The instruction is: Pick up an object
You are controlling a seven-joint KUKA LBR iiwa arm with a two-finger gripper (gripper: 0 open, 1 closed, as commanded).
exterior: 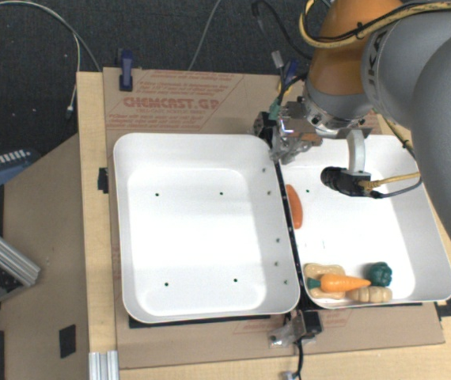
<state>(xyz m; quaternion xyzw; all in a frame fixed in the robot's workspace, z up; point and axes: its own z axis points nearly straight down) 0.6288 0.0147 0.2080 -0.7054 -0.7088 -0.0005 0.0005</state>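
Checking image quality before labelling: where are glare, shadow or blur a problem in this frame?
Camera view: the left bin is bright, nearly washed out; the arm shadows the right bin near the tool; the carrot and orange piece stay sharp.

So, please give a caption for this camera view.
Arm above right bin holding carrot and other toys; left bin beside it.

Both bins: smooth white plastic, faint sheen, left bin, right bin. Bench board: matt brown cardboard, red print. Arm: smooth grey casing, glossy orange band. Carrot: orange, plastic-looking, slight gloss. Orange piece by divider: smooth, shiny. Green toy: dull, bumpy. Floor: dark, rough carpet-like cloth.
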